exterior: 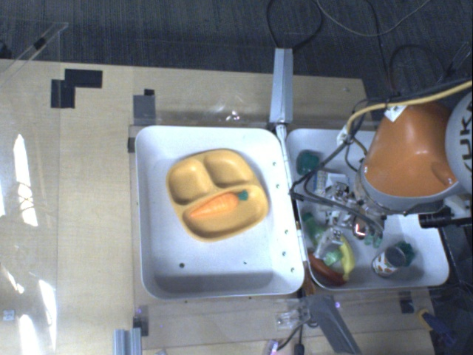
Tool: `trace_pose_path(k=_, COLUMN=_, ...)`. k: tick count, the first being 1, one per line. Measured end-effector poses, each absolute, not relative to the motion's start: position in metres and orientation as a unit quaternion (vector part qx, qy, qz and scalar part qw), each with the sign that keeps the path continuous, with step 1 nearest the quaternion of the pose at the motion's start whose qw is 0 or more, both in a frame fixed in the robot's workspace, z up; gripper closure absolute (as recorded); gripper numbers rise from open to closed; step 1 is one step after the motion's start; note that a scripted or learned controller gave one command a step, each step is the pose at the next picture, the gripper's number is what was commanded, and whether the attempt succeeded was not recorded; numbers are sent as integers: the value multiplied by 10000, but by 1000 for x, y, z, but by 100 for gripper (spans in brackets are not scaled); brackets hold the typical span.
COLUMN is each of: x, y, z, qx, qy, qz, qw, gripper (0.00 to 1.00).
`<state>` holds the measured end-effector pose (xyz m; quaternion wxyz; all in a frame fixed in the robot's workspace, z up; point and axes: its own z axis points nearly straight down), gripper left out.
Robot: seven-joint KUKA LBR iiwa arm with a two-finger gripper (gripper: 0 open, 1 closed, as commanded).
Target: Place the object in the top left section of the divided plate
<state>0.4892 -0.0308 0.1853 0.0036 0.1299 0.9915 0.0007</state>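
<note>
Camera view
Arm [406,154]: reaching in from the right, hanging over the right bin [436,272]
Gripper [341,224]: sitting low among the clutter in the right bin; cannot tell its state
Plate [216,192]: yellow, 3 sections, lying in the left bin [214,276]
Carrot [216,204]: lying in the plate's large lower section, green tip pointing right
Right bin contents: banana [346,257] resting in a dark red bowl [327,271], cup [392,257] near the front, green object [307,159] near the back
</note>
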Motion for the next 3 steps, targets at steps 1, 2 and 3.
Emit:
trace_pose_path(k=1, x=496, y=-90, z=101, qx=1477, qy=9890, qz=3, qw=29, gripper=0)
trace_pose_path(k=2, x=511, y=-117, z=113, qx=1322, qy=9912, qz=2, qw=40, gripper=0)
trace_pose_path(k=3, x=490, y=-202, z=89, qx=499, qy=9987, qz=-20, qw=58, gripper=0)
